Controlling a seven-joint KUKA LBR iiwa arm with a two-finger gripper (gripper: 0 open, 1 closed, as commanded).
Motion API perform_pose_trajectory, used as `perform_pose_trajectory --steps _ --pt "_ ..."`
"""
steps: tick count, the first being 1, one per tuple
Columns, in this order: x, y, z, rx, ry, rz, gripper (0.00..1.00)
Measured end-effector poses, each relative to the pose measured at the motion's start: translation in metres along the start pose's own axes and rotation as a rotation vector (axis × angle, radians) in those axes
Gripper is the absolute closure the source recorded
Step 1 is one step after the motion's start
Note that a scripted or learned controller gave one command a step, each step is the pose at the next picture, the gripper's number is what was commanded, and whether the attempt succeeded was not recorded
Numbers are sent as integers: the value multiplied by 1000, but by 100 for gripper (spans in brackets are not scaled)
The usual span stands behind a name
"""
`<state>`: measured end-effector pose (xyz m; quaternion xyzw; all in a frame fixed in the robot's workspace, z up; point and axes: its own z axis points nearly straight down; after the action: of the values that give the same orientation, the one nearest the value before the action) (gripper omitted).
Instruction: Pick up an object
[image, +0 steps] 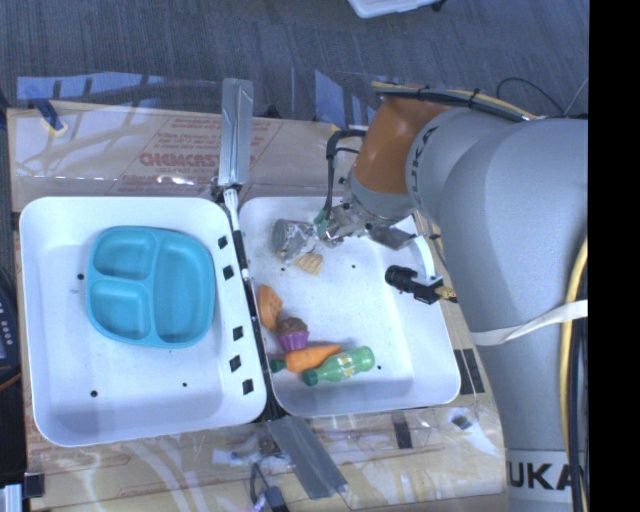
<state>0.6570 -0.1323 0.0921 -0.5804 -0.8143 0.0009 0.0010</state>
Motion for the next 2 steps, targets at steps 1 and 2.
perform_pose_trajectory --steps 1,2 --pt "26 8 1 2 2 67 0" --pt "29 9 1 4 3 15 0"
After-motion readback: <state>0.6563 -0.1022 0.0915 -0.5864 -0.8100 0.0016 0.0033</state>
